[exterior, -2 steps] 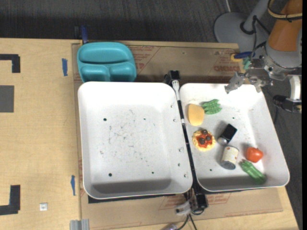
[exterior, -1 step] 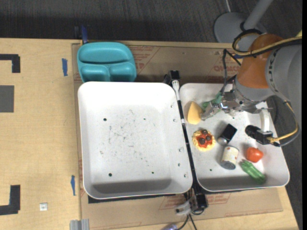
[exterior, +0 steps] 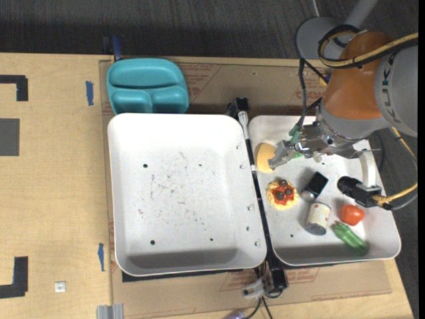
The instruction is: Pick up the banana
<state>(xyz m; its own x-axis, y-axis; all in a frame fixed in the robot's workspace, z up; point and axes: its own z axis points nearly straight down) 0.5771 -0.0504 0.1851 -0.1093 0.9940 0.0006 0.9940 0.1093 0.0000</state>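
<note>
Gripper: the gripper (exterior: 284,153) hangs low over the upper left part of the right bin, at the end of the grey arm with the orange band (exterior: 355,78); whether it is spread or pressed together cannot be told from this slanted look down.
Banana: the banana (exterior: 264,155) lies just to the camera's left of the gripper, a pale yellow rounded shape against the right bin's left wall; it looks to touch or nearly touch the gripper tip, and nothing shows it pinched.
Right bin: the right bin (exterior: 382,248) sits beneath the gripper and bears all the small things.
Yellow and red toy: a yellow and red toy (exterior: 281,193) lies just below the gripper in the picture, near the banana but apart from it.
Black block: a small black block (exterior: 316,184) lies below and to the right of the gripper.
Can: a small pale can (exterior: 318,218) lies on its side further below the gripper, past the black block.
Tomato: a red tomato (exterior: 352,214) sits well to the lower right of the gripper.
Green item: a green item (exterior: 350,237) lies just below the tomato, far from the gripper.
Left bin: the left bin (exterior: 179,191) lies well to the left of the gripper.
Teal tray: a teal tray (exterior: 147,85) stands on the surface (exterior: 46,198) beyond the left bin, far to the gripper's upper left.
</note>
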